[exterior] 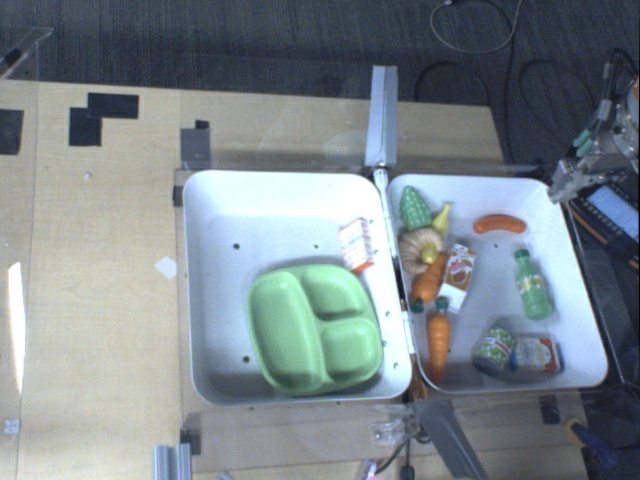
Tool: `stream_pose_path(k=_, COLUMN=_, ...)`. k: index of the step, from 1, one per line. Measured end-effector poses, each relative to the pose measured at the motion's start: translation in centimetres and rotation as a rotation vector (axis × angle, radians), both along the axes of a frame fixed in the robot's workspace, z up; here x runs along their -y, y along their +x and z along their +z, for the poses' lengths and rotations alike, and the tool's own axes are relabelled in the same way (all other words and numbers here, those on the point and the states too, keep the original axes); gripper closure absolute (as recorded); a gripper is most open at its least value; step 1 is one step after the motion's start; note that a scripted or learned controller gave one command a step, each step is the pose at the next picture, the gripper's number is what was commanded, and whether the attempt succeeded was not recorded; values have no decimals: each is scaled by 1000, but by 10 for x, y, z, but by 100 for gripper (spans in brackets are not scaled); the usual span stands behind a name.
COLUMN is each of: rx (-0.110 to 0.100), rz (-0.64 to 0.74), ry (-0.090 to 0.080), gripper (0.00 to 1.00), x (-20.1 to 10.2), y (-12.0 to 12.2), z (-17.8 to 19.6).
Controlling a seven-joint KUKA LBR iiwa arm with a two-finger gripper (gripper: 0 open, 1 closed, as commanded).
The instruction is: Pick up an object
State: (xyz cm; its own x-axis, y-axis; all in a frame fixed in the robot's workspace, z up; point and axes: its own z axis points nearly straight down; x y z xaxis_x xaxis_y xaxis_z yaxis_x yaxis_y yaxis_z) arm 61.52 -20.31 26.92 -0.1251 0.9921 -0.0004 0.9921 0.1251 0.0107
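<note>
The left bin holds a green divided plate and a small red and white carton near its right wall. In the right bin lie a green corn cob, a yellow banana, a beige garlic bulb, an orange sausage and a green bottle. Two carrots lie along its left wall beside a red and white box. A can and a packet rest at the front.
A metal post stands behind the seam between the bins. Cables trail over the dark floor at the back. Equipment with wires sits by the right bin's far right corner. Black tape marks lie on the bench at left.
</note>
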Motion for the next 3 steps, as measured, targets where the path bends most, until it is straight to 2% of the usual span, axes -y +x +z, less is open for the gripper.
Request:
stream_pose_path(k=1, rx=-12, rz=-241, ry=2, gripper=100, x=2, y=-16, z=-131)
stream_pose_path(k=2, rx=-10, rz=-45, ry=1, gripper=100, x=-41, y=-30, z=-102)
stream_pose_path(k=3, rx=-8, rz=-42, ry=-1, gripper=100, x=3, y=-85, z=-37)
